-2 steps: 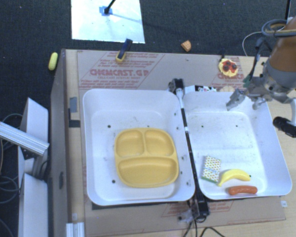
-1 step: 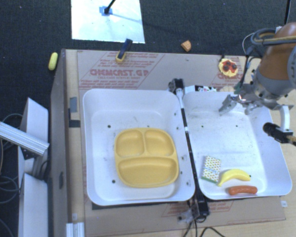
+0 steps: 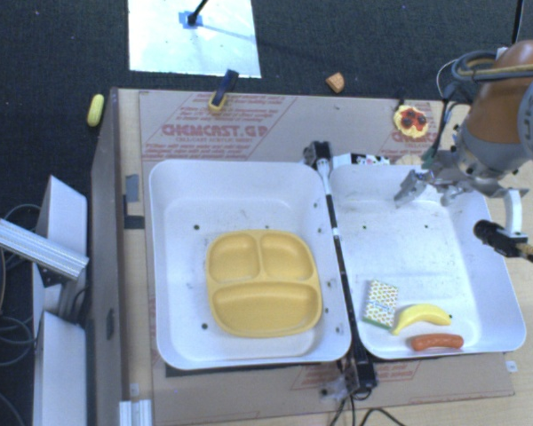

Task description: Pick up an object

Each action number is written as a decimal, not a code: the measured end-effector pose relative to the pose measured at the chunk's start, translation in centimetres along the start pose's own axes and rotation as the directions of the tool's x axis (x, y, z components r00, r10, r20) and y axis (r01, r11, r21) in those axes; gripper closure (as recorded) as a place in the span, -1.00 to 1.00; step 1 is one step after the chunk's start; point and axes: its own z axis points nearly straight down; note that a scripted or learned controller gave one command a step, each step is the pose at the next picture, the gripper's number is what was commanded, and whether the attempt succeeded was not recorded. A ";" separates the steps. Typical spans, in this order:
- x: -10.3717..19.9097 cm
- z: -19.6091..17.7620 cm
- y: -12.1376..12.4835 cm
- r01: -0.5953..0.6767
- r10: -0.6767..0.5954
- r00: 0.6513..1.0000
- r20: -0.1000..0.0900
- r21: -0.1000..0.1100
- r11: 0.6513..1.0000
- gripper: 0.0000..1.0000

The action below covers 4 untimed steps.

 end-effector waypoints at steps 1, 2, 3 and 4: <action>-4.7 0.2 3.9 -0.003 0.003 1.000 0.001 -0.002 1.000 -1.00; 0.9 1.7 1.4 0.001 -0.001 1.000 -0.001 0.000 1.000 -1.00; -1.7 8.1 -0.6 -0.003 0.003 1.000 0.000 0.003 1.000 -1.00; -3.1 7.9 -3.7 -0.004 0.004 1.000 0.000 0.000 1.000 -1.00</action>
